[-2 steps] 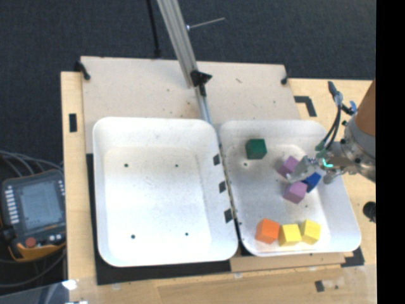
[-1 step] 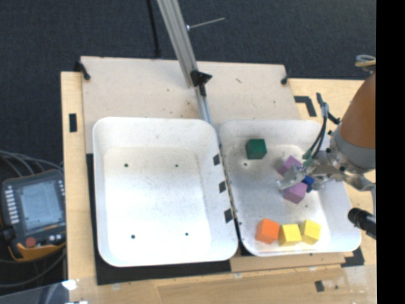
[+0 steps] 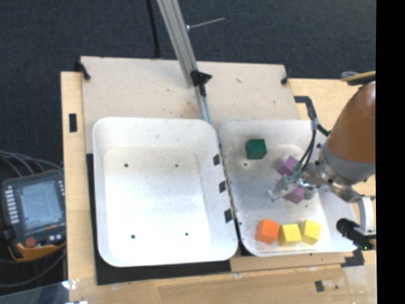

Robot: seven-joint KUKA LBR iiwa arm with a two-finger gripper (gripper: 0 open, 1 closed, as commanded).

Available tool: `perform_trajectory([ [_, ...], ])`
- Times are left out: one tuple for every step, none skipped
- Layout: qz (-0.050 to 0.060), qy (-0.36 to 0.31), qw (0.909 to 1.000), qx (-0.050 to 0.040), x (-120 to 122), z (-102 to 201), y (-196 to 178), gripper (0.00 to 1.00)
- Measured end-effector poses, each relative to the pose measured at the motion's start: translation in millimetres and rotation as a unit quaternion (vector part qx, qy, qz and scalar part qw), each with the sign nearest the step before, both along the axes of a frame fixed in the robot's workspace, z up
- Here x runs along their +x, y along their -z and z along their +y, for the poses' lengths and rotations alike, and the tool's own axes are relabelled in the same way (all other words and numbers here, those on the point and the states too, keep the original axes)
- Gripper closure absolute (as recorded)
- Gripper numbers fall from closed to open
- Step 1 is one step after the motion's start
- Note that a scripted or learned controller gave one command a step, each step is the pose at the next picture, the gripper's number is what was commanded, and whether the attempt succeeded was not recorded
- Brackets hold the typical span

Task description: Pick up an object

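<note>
My gripper (image 3: pixel 289 186) is low inside the right bin (image 3: pixel 243 135), reaching in from the right under the orange band of the arm (image 3: pixel 354 128). Two purple blocks lie close to it: one purple block (image 3: pixel 288 164) just behind it, and a second purple block (image 3: pixel 295 196) right against its front side. I cannot make out whether either one is between the gripper's parts. A green cube (image 3: pixel 255 148) sits further back and to the left. Along the bin's front edge sit an orange cube (image 3: pixel 267 230) and two yellow cubes (image 3: pixel 291 234) (image 3: pixel 311 231).
The left bin (image 3: pixel 158 189) lies beside the right one, with a divider edge (image 3: pixel 223 185) between them. A metal pole (image 3: pixel 180 40) slants up from the back of the bench. A teach pendant (image 3: pixel 35 208) sits off the bench to the left.
</note>
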State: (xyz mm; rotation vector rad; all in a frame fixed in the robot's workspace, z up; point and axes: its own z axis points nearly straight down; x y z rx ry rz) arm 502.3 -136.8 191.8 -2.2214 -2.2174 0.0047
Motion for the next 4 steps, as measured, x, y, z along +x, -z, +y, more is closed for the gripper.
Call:
perform_trajectory([
  [0.000, 0.000, 1.0000, 0.0002, -2, 5, 44, 0.00],
  [-0.005, 0.003, 1.0000, -0.0006, 1, 3, 31, 1.00],
  [-0.005, -0.003, 1.0000, -0.0010, 7, 4, -14, 1.00],
  [-0.006, -0.003, 1.0000, -0.0009, 11, 5, -58, 1.00],
])
